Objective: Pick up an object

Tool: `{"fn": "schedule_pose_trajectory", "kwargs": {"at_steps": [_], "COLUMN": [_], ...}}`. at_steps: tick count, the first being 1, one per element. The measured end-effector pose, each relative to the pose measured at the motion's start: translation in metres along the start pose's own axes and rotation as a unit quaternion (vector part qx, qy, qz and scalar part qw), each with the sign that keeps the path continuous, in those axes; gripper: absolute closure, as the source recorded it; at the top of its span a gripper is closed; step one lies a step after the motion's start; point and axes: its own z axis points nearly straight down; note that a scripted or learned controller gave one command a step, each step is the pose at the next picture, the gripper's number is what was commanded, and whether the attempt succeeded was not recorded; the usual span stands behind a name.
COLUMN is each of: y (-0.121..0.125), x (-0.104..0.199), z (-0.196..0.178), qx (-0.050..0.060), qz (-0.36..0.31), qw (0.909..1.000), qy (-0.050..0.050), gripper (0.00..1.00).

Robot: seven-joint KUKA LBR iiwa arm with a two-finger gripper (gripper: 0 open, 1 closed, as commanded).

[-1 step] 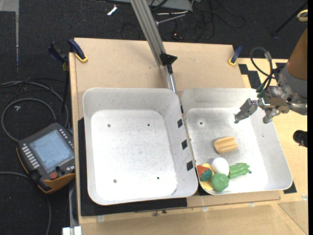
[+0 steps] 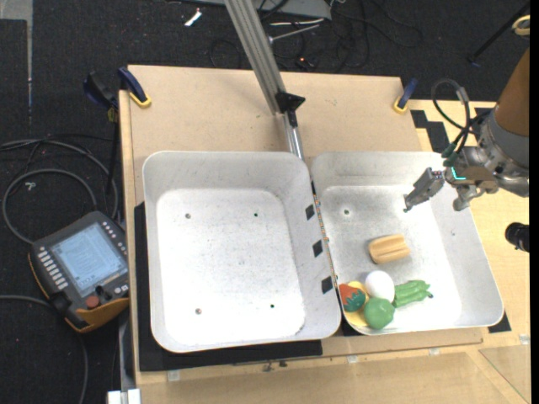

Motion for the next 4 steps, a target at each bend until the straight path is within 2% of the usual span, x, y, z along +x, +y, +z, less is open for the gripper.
{"fn": "schedule_pose_trajectory", "kwargs": {"at_steps": [2, 3, 4], "y": [0.002, 0.005, 0.006], "x": [-0.015, -0.011, -0.011], "z": [0.108, 0.153, 0.140], "qx": [0.003, 0.002, -0.001], "qz": [0.001, 0.001, 0.000], "qw": [1.0000, 1.0000, 1.0000], "qy": [0.000, 0.001, 0.000], "gripper": [0.00, 0.00, 1.00]}}
